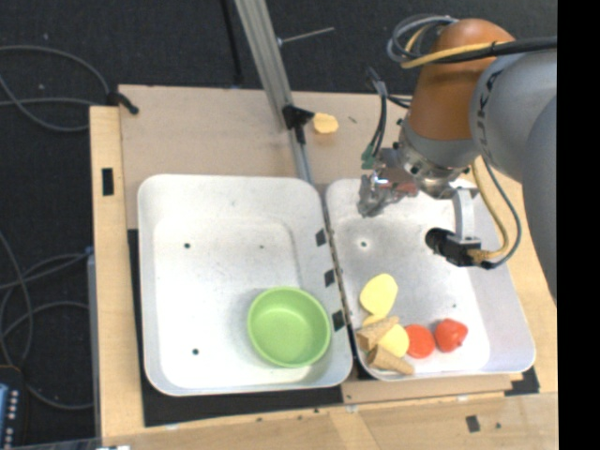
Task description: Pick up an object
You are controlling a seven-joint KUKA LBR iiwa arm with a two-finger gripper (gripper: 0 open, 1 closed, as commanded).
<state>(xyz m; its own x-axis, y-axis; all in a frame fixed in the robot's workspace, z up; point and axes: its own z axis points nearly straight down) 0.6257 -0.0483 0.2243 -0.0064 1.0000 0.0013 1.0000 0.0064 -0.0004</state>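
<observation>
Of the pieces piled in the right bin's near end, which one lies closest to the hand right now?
The flat yellow piece, topmost of the cluster. It lies farther up the bin toward the hand than the two red pieces and the tan wedges below it.

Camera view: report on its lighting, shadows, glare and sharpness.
Camera view: light is even and soft; the white bins are bright but keep their specks, with no hard glare; the green bowl casts only a faint shadow; the image is slightly soft overall, and the gripper is too blurred to read.
</observation>
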